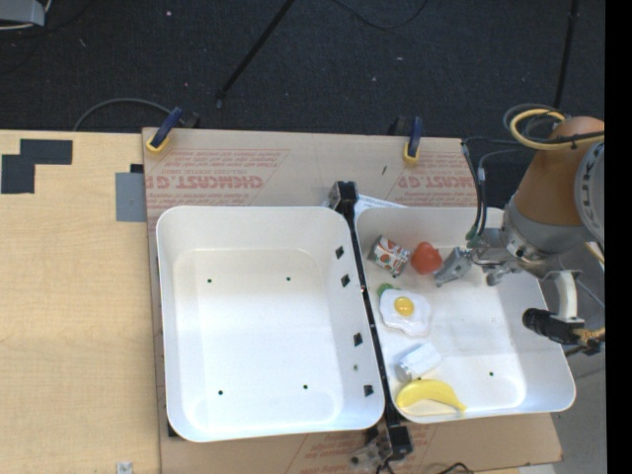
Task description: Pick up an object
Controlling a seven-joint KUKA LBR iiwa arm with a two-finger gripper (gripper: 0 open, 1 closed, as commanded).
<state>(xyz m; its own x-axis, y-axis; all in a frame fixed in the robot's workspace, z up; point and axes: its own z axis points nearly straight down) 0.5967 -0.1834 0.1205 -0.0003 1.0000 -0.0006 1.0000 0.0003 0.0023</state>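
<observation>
The right bin (538, 388) holds all the objects. Near its far left sit a small red-and-white carton (390, 256) and a red tomato (426, 257). Below them lies a toy fried egg (405, 309), then a white block (419, 360) and a yellow banana (431, 395) at the front. My gripper (473, 270) hangs over the bin's far side, just right of the tomato. It is open, with nothing between its fingers (451, 269).
The left bin (173, 314) stands beside the right one, with a black divider rail (360, 304) between them. Clamps (413, 138) pin the cardboard sheet at the back. The arm's grey body (553, 205) overhangs the right bin's right edge.
</observation>
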